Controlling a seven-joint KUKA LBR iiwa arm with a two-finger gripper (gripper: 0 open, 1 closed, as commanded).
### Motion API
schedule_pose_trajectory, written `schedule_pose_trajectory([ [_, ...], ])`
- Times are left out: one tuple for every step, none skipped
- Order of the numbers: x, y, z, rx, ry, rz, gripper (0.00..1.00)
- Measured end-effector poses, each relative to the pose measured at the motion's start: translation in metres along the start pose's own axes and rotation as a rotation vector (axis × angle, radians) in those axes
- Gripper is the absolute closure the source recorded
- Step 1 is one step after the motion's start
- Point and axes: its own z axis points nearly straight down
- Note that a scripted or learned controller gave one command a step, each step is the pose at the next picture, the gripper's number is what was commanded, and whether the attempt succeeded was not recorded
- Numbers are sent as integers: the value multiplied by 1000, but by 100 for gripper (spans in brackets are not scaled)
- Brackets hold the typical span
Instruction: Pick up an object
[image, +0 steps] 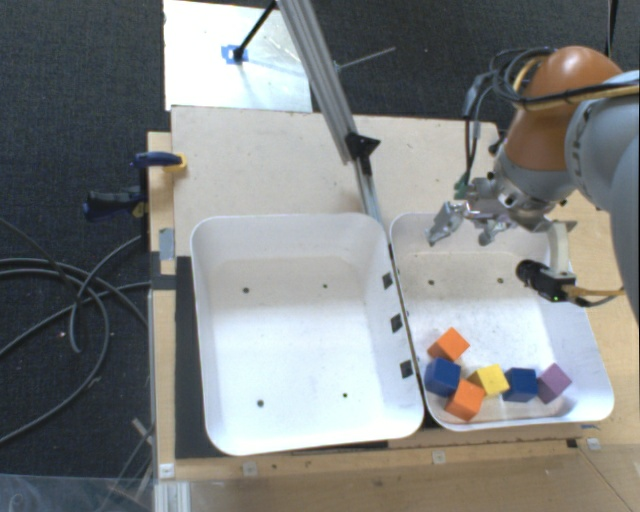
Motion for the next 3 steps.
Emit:
schedule_pose_trajectory([
  [26,-23,6,11,1,0,0],
  [-7,-96,74,21,1,10,0],
  [-10,-20,50,1,-1,1,0],
])
